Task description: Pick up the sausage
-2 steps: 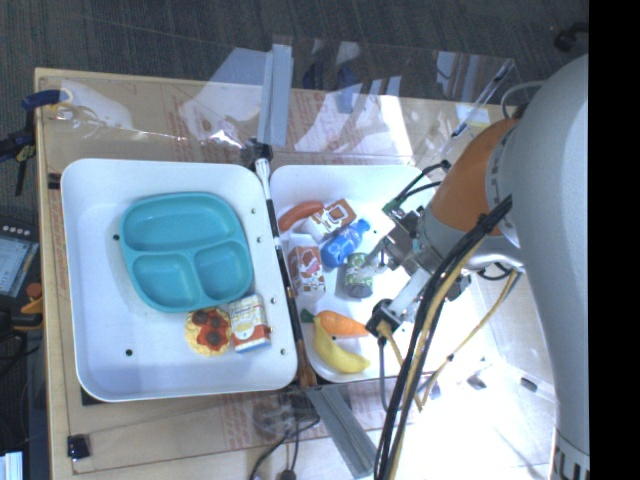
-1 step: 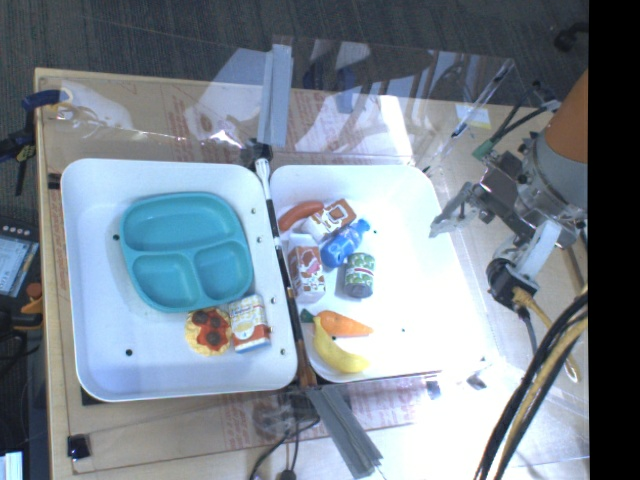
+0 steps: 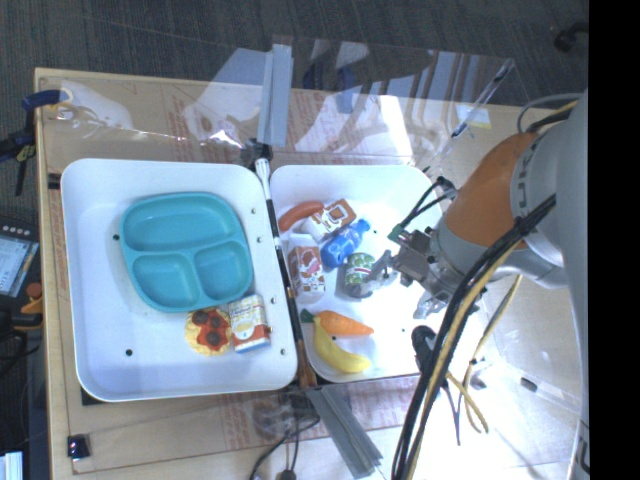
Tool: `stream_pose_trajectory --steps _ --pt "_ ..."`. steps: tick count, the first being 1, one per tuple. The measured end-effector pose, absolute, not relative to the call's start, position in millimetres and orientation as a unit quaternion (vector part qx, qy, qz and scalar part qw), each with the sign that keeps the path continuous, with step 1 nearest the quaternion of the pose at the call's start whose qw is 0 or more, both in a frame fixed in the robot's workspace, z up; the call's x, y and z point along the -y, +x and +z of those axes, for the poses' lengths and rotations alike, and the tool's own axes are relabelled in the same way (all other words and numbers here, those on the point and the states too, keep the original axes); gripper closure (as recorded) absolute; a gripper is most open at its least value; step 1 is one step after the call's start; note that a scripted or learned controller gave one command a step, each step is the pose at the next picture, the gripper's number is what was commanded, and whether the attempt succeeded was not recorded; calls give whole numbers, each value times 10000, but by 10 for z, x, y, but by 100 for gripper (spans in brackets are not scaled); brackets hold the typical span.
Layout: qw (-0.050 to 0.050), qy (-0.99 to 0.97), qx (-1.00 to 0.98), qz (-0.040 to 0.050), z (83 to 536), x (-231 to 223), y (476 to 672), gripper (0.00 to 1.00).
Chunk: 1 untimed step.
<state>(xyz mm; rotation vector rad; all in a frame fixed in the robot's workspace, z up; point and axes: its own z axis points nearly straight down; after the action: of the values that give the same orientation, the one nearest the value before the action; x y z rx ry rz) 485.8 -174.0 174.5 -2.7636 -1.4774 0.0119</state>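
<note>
The reddish-orange plastic sausage (image 3: 299, 214) lies at ten o'clock from the hand (image 3: 372, 277), long axis running eight-to-two; the hand's opening I cannot tell.

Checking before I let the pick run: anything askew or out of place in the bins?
Nothing spilled or damaged. The sausage lies at the right bin's far left corner, crowded by small packages. The claw is low over a green can, not over the sausage.

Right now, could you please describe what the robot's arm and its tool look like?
The arm is grey, rounded and bulky, with a broad orange band above the wrist. Black cables and some yellowish ones loop down beside it. The tool at its tip is small, dark grey metal.
</note>
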Motion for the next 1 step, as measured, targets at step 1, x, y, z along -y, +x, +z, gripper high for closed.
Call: stream_pose_trajectory --steps 1 --pt "32 -9418 3361 27 933 1414 4750 0"
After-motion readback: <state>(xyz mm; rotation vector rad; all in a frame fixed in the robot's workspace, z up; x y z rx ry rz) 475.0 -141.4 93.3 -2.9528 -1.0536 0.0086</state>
